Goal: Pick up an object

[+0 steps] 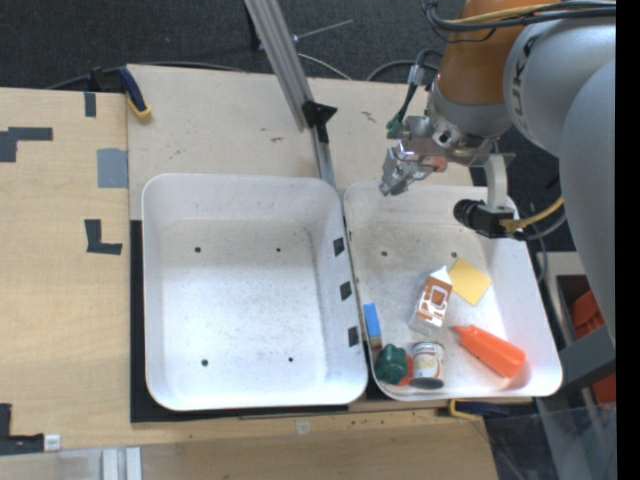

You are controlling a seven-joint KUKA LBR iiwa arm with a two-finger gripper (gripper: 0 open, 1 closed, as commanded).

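Green toy [392, 364] and can [427, 363] nearest, well below tool [395, 182]; orange bottle [490, 350] lying diagonal; grip unclear.

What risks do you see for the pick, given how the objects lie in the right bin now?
1. The objects crowd the near part of the right bin: the orange-and-white box touches the yellow block, so a grasp may catch both or push one away.
2. The green object and blue piece lie against the bin's left wall, which may block a finger.
3. The gripper hovers at the far rim, away from every object.
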